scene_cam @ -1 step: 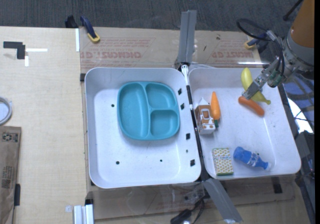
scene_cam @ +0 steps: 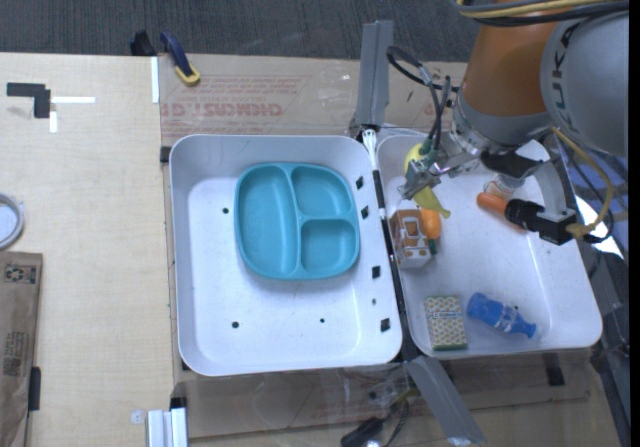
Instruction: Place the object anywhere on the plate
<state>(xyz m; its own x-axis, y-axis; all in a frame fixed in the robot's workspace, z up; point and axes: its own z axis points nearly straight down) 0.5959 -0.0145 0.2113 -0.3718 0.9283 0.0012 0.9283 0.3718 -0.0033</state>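
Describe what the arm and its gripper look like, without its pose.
The arm is a thick, rounded grey body with a broad orange band above the wrist and dark lettering on the grey shell. Yellow and black cables loop over the orange section, and thinner black wires trail down towards the wrist. The gripper is a small metallic assembly of silver and dark parts.

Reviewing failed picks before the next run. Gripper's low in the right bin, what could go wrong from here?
1. The gripper sits over a tight cluster: yellow object, orange object and small carton. It may grab two or nudge them.
2. That cluster lies beside the divider wall, so a collision is possible.
3. The blue plate is in the other bin; a weak grasp could drop in transit.
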